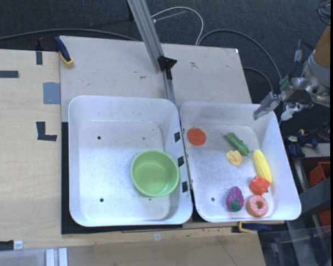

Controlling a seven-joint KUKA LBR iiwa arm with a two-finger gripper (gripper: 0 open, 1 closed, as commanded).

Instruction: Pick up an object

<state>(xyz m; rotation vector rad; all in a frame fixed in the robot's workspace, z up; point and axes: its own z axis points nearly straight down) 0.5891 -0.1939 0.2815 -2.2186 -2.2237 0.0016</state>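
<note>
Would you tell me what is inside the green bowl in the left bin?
The green bowl shows only its own green inside, with nothing in it. The bin floor beneath it is covered.

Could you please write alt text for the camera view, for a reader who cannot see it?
The arm's end effector hovers at the far right corner of the right bin, which holds toy foods including a corn cob, a donut and an orange disc. The left bin holds a green bowl.
</note>
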